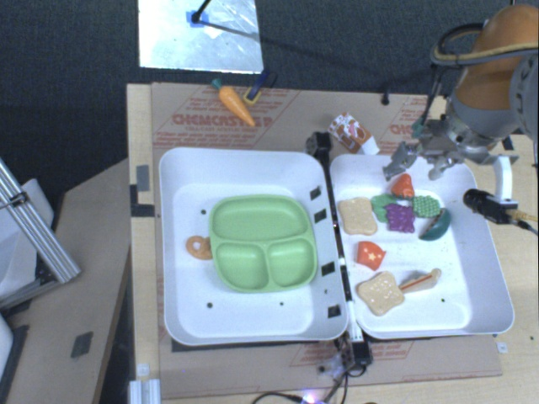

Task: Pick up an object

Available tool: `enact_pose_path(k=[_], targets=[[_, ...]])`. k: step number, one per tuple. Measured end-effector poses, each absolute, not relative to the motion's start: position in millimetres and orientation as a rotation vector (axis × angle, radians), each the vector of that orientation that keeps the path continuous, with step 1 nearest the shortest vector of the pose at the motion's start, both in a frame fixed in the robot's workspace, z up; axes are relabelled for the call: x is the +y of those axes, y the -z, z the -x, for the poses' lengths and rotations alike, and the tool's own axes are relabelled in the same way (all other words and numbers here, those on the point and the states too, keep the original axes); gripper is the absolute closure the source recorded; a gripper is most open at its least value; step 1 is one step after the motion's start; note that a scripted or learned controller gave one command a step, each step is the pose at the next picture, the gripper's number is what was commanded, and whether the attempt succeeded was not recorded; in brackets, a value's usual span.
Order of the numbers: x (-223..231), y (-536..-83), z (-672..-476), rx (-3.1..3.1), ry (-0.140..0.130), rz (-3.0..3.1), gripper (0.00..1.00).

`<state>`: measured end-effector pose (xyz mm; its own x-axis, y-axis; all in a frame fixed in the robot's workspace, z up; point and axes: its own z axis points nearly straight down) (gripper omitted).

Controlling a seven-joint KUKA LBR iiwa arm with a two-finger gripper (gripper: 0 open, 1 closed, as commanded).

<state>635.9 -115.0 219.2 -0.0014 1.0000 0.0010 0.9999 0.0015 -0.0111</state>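
A bench seen from above at a slant holds two shallow white bins side by side. The right bin (pixel 484 289) is the landmark here. The grey robot arm (pixel 497 66), with an orange band above its wrist, reaches in over that bin's far right corner. Its gripper (pixel 421 165) hangs over the bin's far edge with two grey fingers (pixel 399 162) spread apart, and nothing sits between them. Just below the nearer fingertip lies a small red-orange piece (pixel 403 186); whether the finger touches it cannot be told.

Inside the right bin, toward its far half, toy foods cluster: a tan bread slice (pixel 358 216) near the bin's left wall, a purple piece (pixel 401 218) beside it, a green dotted piece (pixel 426 204) and a dark teal crescent (pixel 435 225) further right. Near the middle lies a red wedge with a yellow mark (pixel 370 255). Toward the near edge sit a second bread slice (pixel 381 293) and a tan stick-like piece (pixel 419 280) touching it.

Left of the right bin, the left bin (pixel 181 293) holds a green divided plate (pixel 262 242) and a small orange ring (pixel 199 247) beside the plate. Beyond the right bin's far left corner, outside it, lies a small red and white packet (pixel 353 133). Further left on the cardboard rests a toy carrot (pixel 236 105).
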Motion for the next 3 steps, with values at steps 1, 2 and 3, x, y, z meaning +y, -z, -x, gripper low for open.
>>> enact_pose_path(k=[1,2,3], targets=[[-115,-227,-638.5,-2.226,0.001,2.219,0.0],[-112,-165,-636.1,-2.222,-0.002,2.218,0.0],[-107,-122,-634.9,-2.223,-0.002,2.217,0.0]])
